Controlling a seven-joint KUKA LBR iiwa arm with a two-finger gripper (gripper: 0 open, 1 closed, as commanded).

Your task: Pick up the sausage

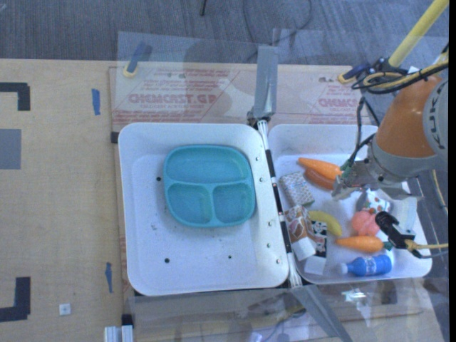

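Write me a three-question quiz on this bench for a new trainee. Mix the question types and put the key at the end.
1. True or false: the yellow banana lies on the teal plate.
2. Multiple choice: the gripper is over
A) the teal plate
B) the right-hand bin
C) the bare bench outside both bins
3. Fill in the blank: the teal plate is divided into ___ compartments.

Key
1. False. The banana lies in the right-hand bin among the other items.
2. B
3. three
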